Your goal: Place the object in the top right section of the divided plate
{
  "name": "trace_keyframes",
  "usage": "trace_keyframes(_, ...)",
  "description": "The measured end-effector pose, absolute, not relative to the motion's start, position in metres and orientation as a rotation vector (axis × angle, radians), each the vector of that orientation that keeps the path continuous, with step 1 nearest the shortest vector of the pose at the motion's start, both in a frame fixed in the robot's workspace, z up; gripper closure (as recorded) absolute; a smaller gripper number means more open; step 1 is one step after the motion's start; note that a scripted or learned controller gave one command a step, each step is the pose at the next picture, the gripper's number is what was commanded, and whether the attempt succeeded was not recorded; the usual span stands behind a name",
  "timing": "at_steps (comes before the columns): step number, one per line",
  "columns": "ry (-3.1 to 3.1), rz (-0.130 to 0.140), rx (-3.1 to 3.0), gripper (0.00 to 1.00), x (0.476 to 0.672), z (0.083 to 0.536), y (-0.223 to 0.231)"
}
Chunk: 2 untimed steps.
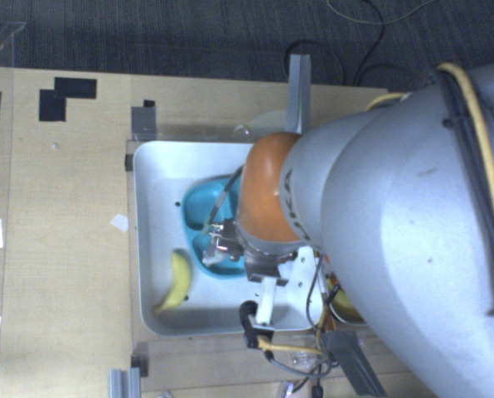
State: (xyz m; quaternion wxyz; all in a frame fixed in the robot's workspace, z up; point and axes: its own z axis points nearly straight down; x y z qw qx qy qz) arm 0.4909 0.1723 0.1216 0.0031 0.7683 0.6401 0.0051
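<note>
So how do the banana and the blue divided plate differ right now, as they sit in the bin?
The banana is yellow, and the divided plate is light blue. The banana is small, slim and curved; the plate is broader, with raised dividers. The banana lies in plain sight near the bin's lower left corner, while the arm's orange band covers much of the plate. Both rest in the same white bin, and the banana lies outside the plate.

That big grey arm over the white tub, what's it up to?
The grey robot arm is reaching in from the right over a shallow white bin. In the bin lies a blue divided plate, partly hidden under the arm, and a banana rests on the bin floor beside the plate, not on it. The arm's wrist hangs right above the plate. The banana has not yet reached any section of the plate.
</note>
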Motion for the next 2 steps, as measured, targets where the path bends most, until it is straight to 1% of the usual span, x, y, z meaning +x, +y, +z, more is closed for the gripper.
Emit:
trace_keyframes(1,2.003,0.018,2.411,1.00,0.492,0.131,0.172)
trace_keyframes(2,2.098,0.002,2.338,1.00,0.512,0.241,0.235)
